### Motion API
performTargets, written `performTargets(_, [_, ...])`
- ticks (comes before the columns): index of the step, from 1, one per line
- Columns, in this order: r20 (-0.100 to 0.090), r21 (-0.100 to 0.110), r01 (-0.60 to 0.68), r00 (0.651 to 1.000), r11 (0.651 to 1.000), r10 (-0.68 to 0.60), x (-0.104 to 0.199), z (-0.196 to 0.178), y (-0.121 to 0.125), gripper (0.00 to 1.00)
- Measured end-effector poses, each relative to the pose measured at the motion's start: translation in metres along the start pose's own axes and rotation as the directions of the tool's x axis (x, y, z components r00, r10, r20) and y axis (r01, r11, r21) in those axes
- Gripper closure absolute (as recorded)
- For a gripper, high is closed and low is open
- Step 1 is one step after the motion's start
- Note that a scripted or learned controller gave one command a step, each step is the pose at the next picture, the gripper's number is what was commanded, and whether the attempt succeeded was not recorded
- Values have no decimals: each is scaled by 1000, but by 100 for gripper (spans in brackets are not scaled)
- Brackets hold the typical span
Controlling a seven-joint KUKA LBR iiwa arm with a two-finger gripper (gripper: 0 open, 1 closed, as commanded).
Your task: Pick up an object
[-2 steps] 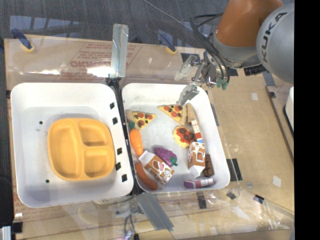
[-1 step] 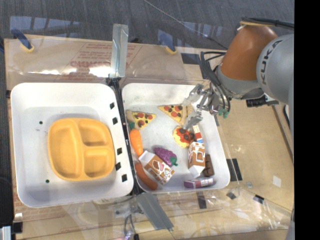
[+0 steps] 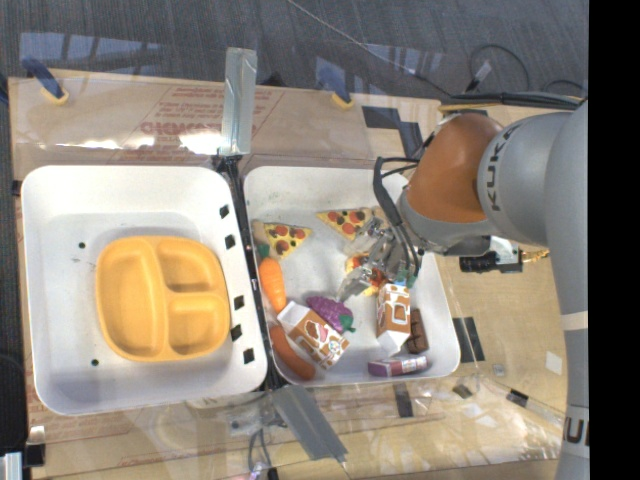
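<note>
arm: grey KUKA arm (image 3: pixel 540 183) reaches in from the right, orange band over the upper right corner of the right bin
gripper: metal gripper (image 3: pixel 368 266) is down inside the right bin, near its middle, tilted toward the lower left
gripper state: too cluttered and blurred to tell how far apart it stands; nothing visibly clamped in it
right bin: white bin (image 3: pixel 300 183) holds all the small toy items
nearest item: small yellow-orange piece (image 3: pixel 360 264) touching or just under the gripper tip, partly hidden, cannot tell what it is
pizza slices: one pizza slice (image 3: pixel 347 221) just above the gripper, near the bin's upper wall; a second pizza slice (image 3: pixel 281 236) to the gripper's left, near the divider
carrot: orange carrot (image 3: pixel 272 284) left of the gripper, upright along the left wall
purple item: purple grape-like toy (image 3: pixel 331 310) just below-left of the gripper
cartons: brown-white carton (image 3: pixel 394 316) just below the gripper, standing tilted; another house-print carton (image 3: pixel 316 335) lower left, lying over an orange sausage-shaped toy (image 3: pixel 292 356)
bottom edge: pinkish flat pack (image 3: pixel 397 366) along the lower wall, well below the gripper
left bin: white bin (image 3: pixel 60 198) with a yellow divided tray (image 3: pixel 160 296), well apart from the gripper
bench: cardboard-coloured bench (image 3: pixel 500 368) under clear film
</note>
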State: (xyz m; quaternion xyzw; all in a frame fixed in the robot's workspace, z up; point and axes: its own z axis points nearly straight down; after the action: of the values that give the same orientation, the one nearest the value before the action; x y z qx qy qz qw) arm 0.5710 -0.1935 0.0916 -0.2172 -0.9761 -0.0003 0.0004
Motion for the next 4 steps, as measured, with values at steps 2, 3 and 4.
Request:
performTargets(2, [-3,-1,85,996,996,-85,70,1,21,100])
performTargets(3, [7,-1,-104,995,995,104,103,-1,44,100])
performTargets(4, [3,-1,-296,955,955,296,100,0,67,100])
